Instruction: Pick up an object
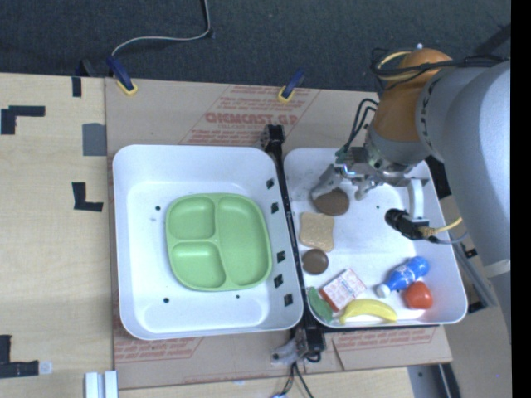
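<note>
My gripper (347, 186) hangs over the back of the right bin (365, 237), its fingers apart with nothing between them. Just below and left of the fingertips lies a dark brown round disc (332, 202), close to the left finger. Toward the front along the bin's left side are a tan square slice (317, 230) and a smaller brown round piece (314, 261). Along the front wall sit a red and white packet (343, 288), a yellow banana (369, 310), a blue bottle (404, 274) and a red fruit (419, 295).
The left bin (137, 222) holds a green divided plate (219, 240). A black divider (280, 214) runs between the bins. A small green item (319, 302) lies at the right bin's front left corner. The arm covers the right bin's back right corner.
</note>
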Tool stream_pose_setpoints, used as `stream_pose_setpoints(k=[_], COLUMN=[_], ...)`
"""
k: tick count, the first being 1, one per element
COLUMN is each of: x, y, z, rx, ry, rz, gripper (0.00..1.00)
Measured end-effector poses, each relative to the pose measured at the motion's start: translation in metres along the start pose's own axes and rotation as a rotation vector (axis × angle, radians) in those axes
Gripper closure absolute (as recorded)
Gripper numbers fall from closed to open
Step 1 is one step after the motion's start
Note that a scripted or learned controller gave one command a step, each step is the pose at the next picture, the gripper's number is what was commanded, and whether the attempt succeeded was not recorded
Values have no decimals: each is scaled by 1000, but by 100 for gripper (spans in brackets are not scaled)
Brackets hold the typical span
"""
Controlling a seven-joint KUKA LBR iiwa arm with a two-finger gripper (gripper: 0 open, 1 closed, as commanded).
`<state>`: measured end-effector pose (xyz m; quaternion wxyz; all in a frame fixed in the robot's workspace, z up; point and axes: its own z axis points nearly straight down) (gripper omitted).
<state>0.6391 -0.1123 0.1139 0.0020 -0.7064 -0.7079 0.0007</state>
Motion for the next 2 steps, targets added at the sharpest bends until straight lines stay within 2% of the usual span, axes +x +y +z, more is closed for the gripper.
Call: stream_pose_setpoints(k=[1, 2], x=[12, 12], y=[1, 0], z=[28, 19], rx=[-4, -4], ry=[-4, -4], rz=[1, 1], gripper=[0, 100])
